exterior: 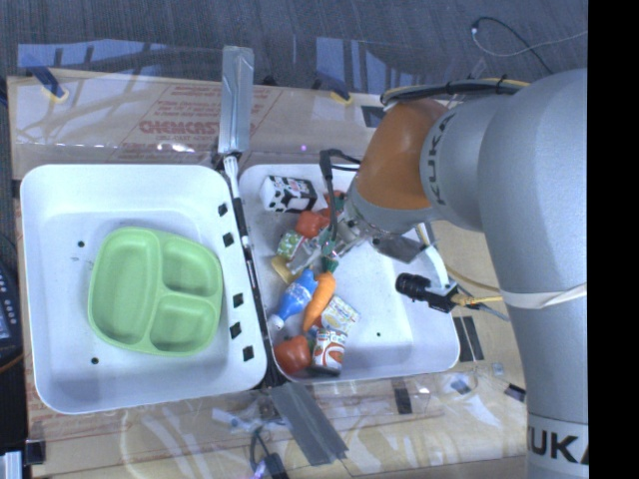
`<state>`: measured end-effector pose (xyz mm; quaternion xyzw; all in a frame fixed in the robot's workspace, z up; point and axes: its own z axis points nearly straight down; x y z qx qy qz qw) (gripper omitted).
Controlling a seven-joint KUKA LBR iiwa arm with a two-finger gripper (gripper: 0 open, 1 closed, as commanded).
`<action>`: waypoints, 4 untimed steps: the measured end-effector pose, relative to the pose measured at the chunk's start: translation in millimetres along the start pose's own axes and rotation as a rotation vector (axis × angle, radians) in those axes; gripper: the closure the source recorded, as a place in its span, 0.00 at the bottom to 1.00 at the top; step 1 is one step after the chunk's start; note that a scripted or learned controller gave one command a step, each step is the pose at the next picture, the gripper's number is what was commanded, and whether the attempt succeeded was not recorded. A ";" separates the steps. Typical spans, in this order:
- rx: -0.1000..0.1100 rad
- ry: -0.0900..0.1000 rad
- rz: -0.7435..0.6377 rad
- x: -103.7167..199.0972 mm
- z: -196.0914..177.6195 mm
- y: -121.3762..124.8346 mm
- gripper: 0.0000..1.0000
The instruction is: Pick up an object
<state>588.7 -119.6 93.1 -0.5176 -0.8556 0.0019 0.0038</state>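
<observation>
A cardboard-covered surface [150, 118] carries two white bins. The left bin [45, 198] holds a green divided plate [155, 290]. The right bin [424, 332] holds toys along its left edge: a cow-patterned carton [289, 194], carrot [319, 300], blue bottle [297, 298], tomato [294, 352] and can [329, 350]. The jaws [332, 239] sit low among them; whether open or closed, I cannot tell.

A dark grey carpet [300, 3] with a fine ribbed weave covers the floor at the far side. A thin cable [519, 36] loops across it at the far right. The bench top is brown cardboard [150, 118] under clear plastic sheeting, printed with faded red lettering. Blue tape [45, 78] holds its far left corner. Glare streaks the sheeting along the near edge.
</observation>
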 end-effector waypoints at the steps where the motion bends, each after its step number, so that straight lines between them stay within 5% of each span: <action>1: -0.007 -0.004 0.146 8.8 0.5 14.5 1.00; 2: -0.003 -0.002 0.147 9.3 1.6 13.8 0.00; 3: -0.004 -0.004 0.142 9.2 -8.0 14.3 1.00; 4: -0.009 -0.008 -0.087 23.2 -140.9 15.3 1.00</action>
